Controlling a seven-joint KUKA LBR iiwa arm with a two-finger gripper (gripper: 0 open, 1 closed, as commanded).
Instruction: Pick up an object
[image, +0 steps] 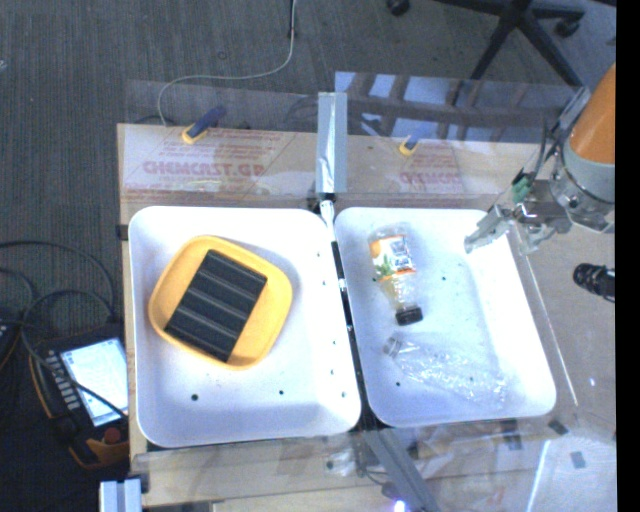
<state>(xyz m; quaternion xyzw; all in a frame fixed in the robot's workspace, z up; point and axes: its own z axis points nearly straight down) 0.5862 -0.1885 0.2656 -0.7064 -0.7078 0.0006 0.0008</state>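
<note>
A small clear bottle (396, 268) with an orange and white label and a black cap lies in the right bin (520, 330), near its left wall. A crumpled clear plastic wrapper (450, 370) lies toward that bin's front. In the left bin (160, 400) a yellow dish (275, 300) holds a black ridged block (216, 304). My gripper (503, 238) hangs over the right bin's back right corner, well to the right of the bottle. Its fingers are spread open with nothing between them.
A metal divider post (331, 140) stands behind the gap between the bins. Blue and yellow clamps (201, 125) sit on the cardboard backing. Cables and a small screen device (85, 370) lie on the floor to the left.
</note>
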